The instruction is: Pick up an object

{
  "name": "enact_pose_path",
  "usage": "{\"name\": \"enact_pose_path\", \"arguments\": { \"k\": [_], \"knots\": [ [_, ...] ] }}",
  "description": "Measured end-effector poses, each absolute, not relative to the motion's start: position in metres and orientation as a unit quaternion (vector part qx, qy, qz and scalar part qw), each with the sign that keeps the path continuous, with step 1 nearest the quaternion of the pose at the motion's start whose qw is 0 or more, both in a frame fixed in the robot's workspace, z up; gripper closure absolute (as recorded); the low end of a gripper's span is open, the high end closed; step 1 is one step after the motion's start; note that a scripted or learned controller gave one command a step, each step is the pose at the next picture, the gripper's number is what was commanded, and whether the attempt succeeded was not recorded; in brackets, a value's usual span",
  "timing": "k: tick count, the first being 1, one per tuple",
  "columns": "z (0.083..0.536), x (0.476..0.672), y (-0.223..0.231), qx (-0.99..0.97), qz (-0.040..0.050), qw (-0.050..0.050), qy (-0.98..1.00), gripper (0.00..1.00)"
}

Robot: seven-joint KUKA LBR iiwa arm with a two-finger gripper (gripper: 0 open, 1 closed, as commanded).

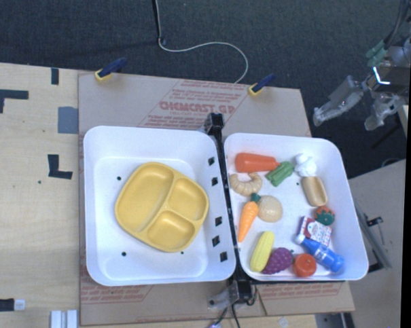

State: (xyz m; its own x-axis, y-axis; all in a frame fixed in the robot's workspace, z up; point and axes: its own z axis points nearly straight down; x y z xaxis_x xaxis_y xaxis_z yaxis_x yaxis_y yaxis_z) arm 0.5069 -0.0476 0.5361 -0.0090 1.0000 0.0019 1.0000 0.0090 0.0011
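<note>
While raised well above the bench at the upper right, the gripper (361,109) is seen spread open, with nothing held. Toy foods, among them a carrot (246,219) and corn (261,251), are gathered in the right bin (341,166). A yellow divided plate (161,206) is set in the left bin (95,189).

The scene is lit evenly and brightly from above. Only soft, faint shadows are cast inside the white bins (95,189). Mild glare is seen on their rims. Fine detail is slightly blurred throughout.

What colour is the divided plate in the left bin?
Yellow. The divided plate shows plainly in the camera view, lying in the left bin.
</note>
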Motion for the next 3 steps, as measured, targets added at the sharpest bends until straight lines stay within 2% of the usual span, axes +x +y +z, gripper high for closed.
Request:
{"name": "enact_pose_path", "arguments": {
  "k": [1, 2, 3],
  "knots": [
    [0.545, 0.509, -0.052, -0.706, 0.0006, 0.000, -0.708, 1.00],
    [0.449, 0.482, -0.001, -0.705, 0.0042, 0.005, -0.709, 1.00],
    [0.384, 0.483, 0.062, -0.705, 0.0030, 0.003, -0.709, 1.00]
  ]
}}
